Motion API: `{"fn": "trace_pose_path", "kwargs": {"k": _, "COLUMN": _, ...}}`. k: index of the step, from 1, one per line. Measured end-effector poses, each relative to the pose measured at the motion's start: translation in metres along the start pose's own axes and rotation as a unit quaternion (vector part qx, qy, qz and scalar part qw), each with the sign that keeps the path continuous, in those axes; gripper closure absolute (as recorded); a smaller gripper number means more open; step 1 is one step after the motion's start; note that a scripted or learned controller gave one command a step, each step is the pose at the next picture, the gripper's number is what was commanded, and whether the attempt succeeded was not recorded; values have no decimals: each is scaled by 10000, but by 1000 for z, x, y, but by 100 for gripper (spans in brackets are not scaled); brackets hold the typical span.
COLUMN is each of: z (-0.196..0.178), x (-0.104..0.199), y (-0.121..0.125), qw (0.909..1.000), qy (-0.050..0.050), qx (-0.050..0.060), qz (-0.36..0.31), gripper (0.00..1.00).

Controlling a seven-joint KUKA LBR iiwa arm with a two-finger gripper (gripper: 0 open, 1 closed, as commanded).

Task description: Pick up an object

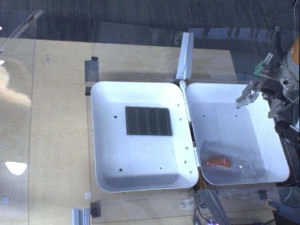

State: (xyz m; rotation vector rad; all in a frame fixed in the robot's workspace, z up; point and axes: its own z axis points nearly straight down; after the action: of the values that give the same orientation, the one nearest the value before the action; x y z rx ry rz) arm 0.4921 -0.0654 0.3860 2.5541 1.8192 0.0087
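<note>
A small orange object [218,162] lies in the near left corner of the right bin [220,97]. It seems to sit inside or beside a clear plastic item [239,165] that is hard to make out. My gripper [259,105] hangs over the far right part of that bin, well above and behind the orange object. Its fingers [245,97] are spread open with nothing between them.
The left bin [105,139] holds a flat dark ribbed rectangle [148,121] near its middle. A metal bar [184,55] rises behind the seam between the bins. Bare wooden bench [51,125] lies to the left.
</note>
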Motion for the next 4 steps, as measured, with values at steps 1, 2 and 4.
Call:
{"fn": "trace_pose_path", "kwargs": {"k": 1, "z": -11, "x": 2, "y": 2, "qw": 10000, "qy": 3, "qx": -34, "qz": -41, "gripper": 100}}
{"fn": "trace_pose_path", "kwargs": {"k": 2, "z": 31, "x": 30, "y": 15, "qw": 9924, "qy": -3, "qx": 25, "qz": 1228, "gripper": 100}}
{"fn": "trace_pose_path", "kwargs": {"k": 4, "z": 89, "x": 48, "y": 77, "qw": 9865, "qy": -14, "qx": 41, "qz": 1640, "gripper": 100}}
